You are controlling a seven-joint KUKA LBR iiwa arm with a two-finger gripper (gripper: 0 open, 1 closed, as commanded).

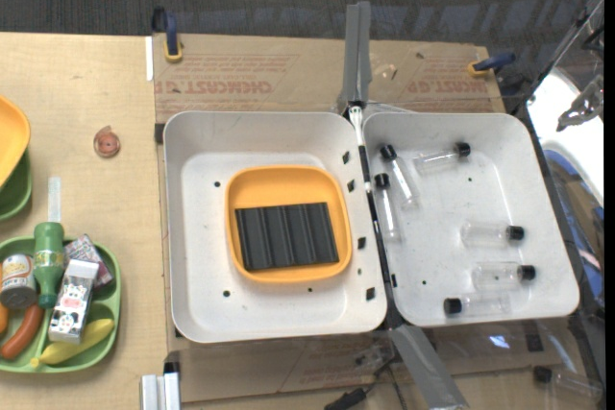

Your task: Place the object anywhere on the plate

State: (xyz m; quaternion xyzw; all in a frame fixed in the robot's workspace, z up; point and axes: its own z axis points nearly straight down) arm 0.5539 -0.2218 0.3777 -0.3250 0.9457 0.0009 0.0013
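Far left of the plate, on the counter: a green tray point(101, 341) of toy food. Around the plate, the left white bin point(192, 235). At its middle, the yellow plate point(286, 178), carrying only a dark ribbed insert point(288, 237). Right of the plate, across the bin walls, in the right white bin point(538, 197): five clear black-capped tubes point(396, 176), scattered and lying flat, none touching the plate. Presumably one of these to be the object. Nothing delivered yet, judging by that; picking, carrying leftward and setting down all remaining. Cannot tell the pincer's state.
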